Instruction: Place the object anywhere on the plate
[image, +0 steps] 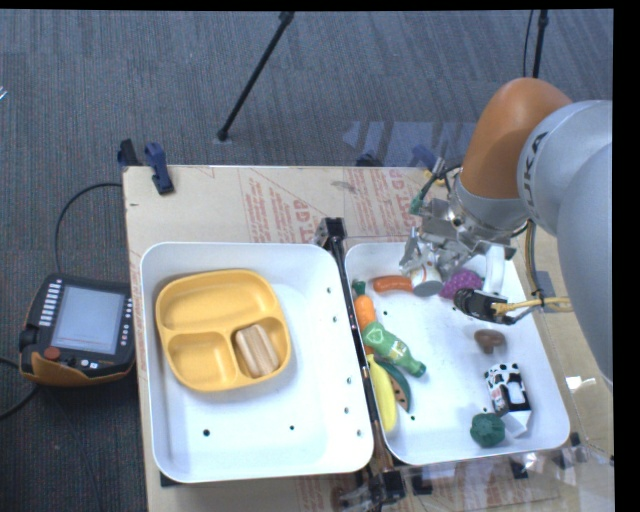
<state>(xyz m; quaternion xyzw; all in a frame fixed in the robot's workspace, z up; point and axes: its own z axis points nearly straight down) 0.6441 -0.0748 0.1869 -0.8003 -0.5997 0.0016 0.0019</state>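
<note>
Apparently the gripper (428, 262), its hold impossible to tell, is hovering just above the toy sausage (393, 284), whose long axis is running left-right, with the yellow plate (215, 290) lying well to the left.

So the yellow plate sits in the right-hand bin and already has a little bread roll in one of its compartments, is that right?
Not quite. The camera view shows the yellow plate in the left-hand bin, not the right one. The rest holds: a little bread roll lies in one of its compartments, the lower right one.
</note>
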